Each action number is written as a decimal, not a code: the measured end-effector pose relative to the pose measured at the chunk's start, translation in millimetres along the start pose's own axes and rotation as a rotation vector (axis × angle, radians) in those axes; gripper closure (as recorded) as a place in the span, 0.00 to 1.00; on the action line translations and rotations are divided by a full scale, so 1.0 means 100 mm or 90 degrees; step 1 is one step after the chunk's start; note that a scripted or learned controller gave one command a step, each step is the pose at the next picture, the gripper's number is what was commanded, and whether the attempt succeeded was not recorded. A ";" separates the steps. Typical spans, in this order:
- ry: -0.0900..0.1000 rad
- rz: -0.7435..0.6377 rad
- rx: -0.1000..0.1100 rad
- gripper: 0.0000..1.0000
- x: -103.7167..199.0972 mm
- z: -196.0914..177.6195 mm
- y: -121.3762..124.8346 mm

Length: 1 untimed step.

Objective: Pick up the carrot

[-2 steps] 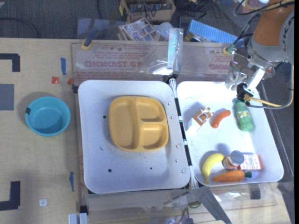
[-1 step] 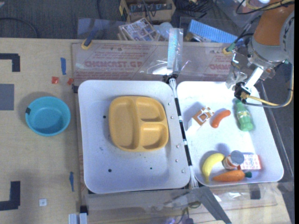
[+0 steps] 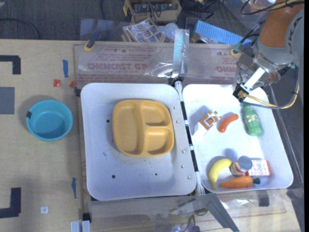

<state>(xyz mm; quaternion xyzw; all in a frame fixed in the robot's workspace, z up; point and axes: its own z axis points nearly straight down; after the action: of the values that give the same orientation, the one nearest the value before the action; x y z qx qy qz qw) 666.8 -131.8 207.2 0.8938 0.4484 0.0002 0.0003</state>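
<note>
The carrot (image 3: 236, 182) is orange with a small green end and lies flat along the near edge of the right bin (image 3: 285, 151). It sits just below a yellow banana (image 3: 219, 169) and a small blue-capped bottle (image 3: 241, 166). My gripper (image 3: 246, 74) hangs over the far right corner of that bin, well away from the carrot and above a green bottle (image 3: 251, 120). Nothing shows in its grasp.
The right bin also holds a red sausage (image 3: 228, 122), a small orange-and-white carton (image 3: 210, 120) and a pink box (image 3: 260, 168) beside the carrot. A yellow divided tray (image 3: 143, 127) lies in the left bin (image 3: 96, 168). A blue bowl (image 3: 49, 120) stands on the bench at left.
</note>
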 end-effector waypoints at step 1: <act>0.000 -0.022 -0.002 1.00 -0.11 -0.16 0.09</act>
<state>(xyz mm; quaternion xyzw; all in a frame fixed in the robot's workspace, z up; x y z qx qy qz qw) 667.2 -146.2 223.4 0.8861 0.4636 0.0005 0.0017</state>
